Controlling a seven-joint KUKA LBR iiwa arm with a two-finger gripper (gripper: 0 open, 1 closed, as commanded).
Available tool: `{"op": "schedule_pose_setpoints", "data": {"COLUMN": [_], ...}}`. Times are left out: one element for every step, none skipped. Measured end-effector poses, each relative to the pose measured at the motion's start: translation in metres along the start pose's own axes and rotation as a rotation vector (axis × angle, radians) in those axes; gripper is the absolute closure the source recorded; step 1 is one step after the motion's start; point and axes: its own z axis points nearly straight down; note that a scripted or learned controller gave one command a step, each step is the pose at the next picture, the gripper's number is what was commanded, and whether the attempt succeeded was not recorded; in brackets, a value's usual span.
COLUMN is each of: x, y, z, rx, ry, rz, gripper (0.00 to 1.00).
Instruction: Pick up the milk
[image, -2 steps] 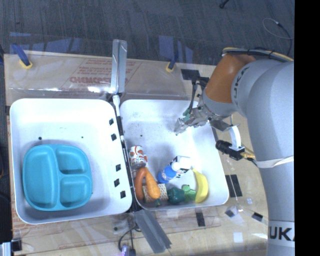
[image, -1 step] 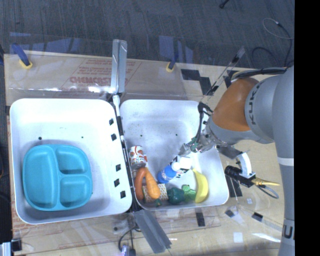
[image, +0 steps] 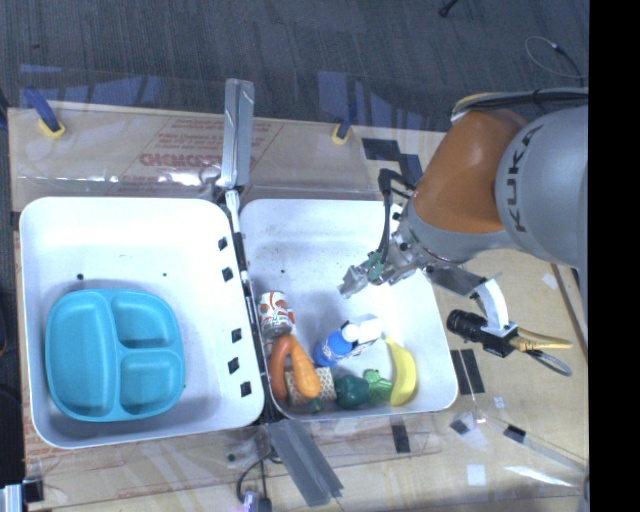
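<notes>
The milk (image: 347, 340), a small white and blue bottle, lies on its side in the front half of the right bin (image: 300, 225). My gripper (image: 354, 281) hangs over the middle of that bin, a short way behind the milk and slightly to its right, apart from it. Nothing shows in the gripper. The grey arm with its orange band (image: 470, 180) reaches in from the right.
Around the milk lie a yellow banana (image: 403, 372), a green toy (image: 356, 389), a carrot (image: 281, 366), an orange piece (image: 303, 376) and a red and white can (image: 275, 312). A blue divided tray (image: 115, 352) sits in the left bin (image: 60, 230).
</notes>
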Motion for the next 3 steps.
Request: {"op": "schedule_pose_setpoints", "data": {"x": [0.085, 0.174, 0.223], "y": [0.007, 0.004, 0.022], "z": [0.015, 0.015, 0.001], "rx": [0.003, 0.003, 0.003], "ry": [0.002, 0.001, 0.000], "rz": [-0.238, -0.226, -0.086], "gripper": [1.00, 1.00, 1.00]}}
